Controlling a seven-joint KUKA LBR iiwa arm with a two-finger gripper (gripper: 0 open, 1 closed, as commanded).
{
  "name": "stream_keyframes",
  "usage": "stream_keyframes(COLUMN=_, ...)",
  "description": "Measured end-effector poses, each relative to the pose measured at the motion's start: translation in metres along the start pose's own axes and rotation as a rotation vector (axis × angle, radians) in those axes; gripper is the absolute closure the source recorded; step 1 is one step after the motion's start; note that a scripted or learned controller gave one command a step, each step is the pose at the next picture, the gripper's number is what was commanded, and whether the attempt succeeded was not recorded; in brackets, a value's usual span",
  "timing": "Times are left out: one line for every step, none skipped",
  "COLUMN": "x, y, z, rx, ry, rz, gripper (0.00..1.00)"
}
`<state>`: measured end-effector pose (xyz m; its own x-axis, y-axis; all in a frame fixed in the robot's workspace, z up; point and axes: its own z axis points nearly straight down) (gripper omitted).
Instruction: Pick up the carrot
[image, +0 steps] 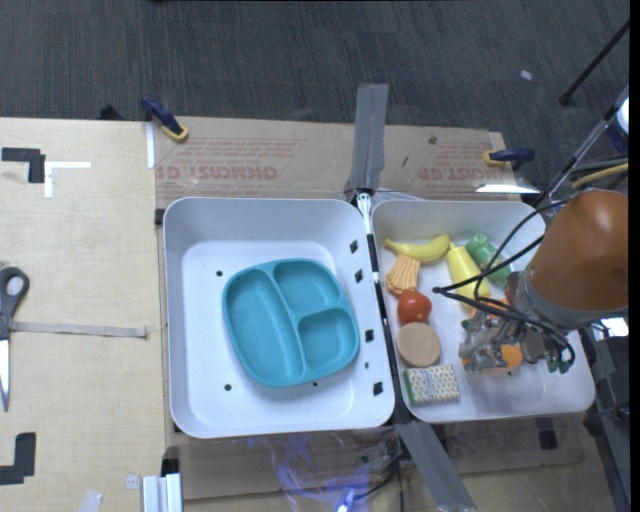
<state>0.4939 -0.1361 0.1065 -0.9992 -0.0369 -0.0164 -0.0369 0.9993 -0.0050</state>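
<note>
Arm (585, 255) is in from the right, over the right bin (560, 398), orange band on top. Gripper (492, 352) is down low in that bin's right half, near the front wall. An orange bit shows right at the gripper's tip, reads as the carrot (511, 353), touching or tucked under the gripper. Can't tell if it's actually between the fingers, and can't tell if the gripper is apart or together: cables and metal parts clutter that spot.

Rest of the right bin:
- banana (420, 247) at the back, lying across
- corn cob (402, 271) just in front of the banana's left end
- tomato (414, 306) in front of the corn
- round tan cookie (419, 345) just in front of the tomato
- speckled sponge-like block (432, 384) at the front left corner
- yellow piece (462, 268) and green piece (481, 249) right of the banana, partly behind black cables

Left bin (190, 330) holds 1 blue tray (290, 322) with 3 compartments, turned at an angle.

On the surface (80, 260) at far left: scissors (8, 320). 2 clamps, (163, 118) and (508, 156), pin the cardboard sheet (260, 160) behind the bins.
</note>
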Motion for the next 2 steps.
stream_keyframes(x=0.0, y=0.0, z=0.0, rx=0.0, ry=0.0, rz=0.0, gripper=0.0)
stream_keyframes(x=-0.018, y=-0.042, z=0.015, rx=-0.005, ry=0.014, rz=0.244, gripper=0.0)
